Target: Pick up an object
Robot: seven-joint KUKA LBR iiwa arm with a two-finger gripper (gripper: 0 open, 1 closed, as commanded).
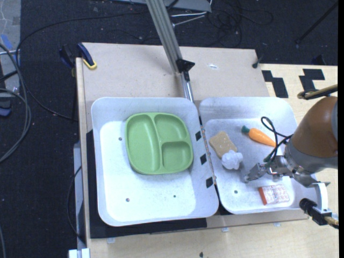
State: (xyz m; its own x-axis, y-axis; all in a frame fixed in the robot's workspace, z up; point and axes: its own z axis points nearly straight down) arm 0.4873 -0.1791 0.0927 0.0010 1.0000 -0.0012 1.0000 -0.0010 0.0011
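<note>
While the gripper (pixel 252 174) hangs low over the right bin (pixel 285 109), we cannot tell from this slanted view how it is set, and nothing is seen held in it. We take the right bin as landmark throughout. Four candidates lie on its floor: an orange carrot (pixel 261 137) toward its far side, a tan sponge-like block (pixel 222 143) near its left wall, a crumpled white object (pixel 231 159) just in front of that block, and a small red-and-white packet (pixel 276 194) near its front wall, just beside the gripper.

We judge all four to be light. The carrot looks like a hard, smooth toy, likely slippery, and best taken across its thick middle. The tan block appears soft and compliant, so a squeeze across its narrow width should hold. The white object looks soft and irregular, with no clear axis. The packet lies flat and thin, offering little to close upon.

Open floor lies in the middle of the right bin between these things; its front and left walls crowd the packet and the block. The black cable (pixel 269 125) looping near the carrot may interfere there. To the left of the right bin sits the left bin (pixel 107 160), holding a green divided plate (pixel 159 142).
</note>
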